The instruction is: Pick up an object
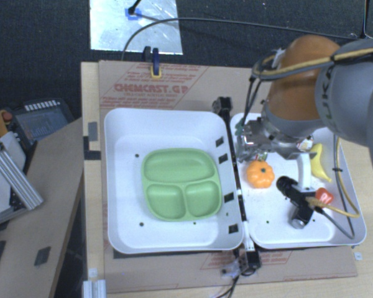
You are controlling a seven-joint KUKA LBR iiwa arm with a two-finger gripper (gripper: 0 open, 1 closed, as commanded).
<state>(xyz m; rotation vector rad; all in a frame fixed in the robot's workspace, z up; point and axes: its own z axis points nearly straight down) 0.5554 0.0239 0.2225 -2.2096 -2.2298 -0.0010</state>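
The small orange pumpkin [260, 175] sits in the view's right-hand bin [275, 230], close to its left wall. The gripper [253, 146] hangs just above it; whether it is spread or closed cannot be told. A banana [319, 161] lies near, further right. The left-hand bin [121, 166] holds a green divided plate [180, 184].
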